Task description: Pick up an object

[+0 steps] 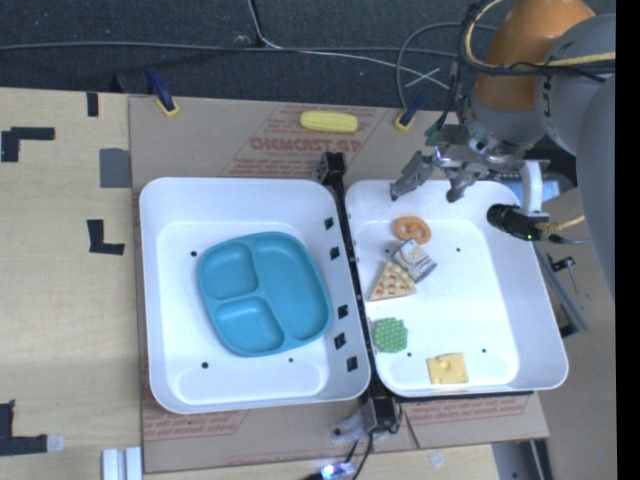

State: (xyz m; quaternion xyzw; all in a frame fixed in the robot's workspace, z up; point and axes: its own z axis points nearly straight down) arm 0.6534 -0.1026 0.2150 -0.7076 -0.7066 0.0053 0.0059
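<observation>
Gripper [437, 182] sits over the upper edge of the right bin [520, 298], fingers spread wide apart, nothing between them. Just below it: orange ring [411, 230], small packet [413, 260], triangular wedge [392, 284]. Green ball [389, 335] and yellow block [447, 369] lie lower. Left bin [160, 298] holds a blue tray [263, 293].

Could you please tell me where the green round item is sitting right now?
The green round item lies in the right bin, near its left wall, just below the triangular wedge and up-left of the yellow block.
</observation>
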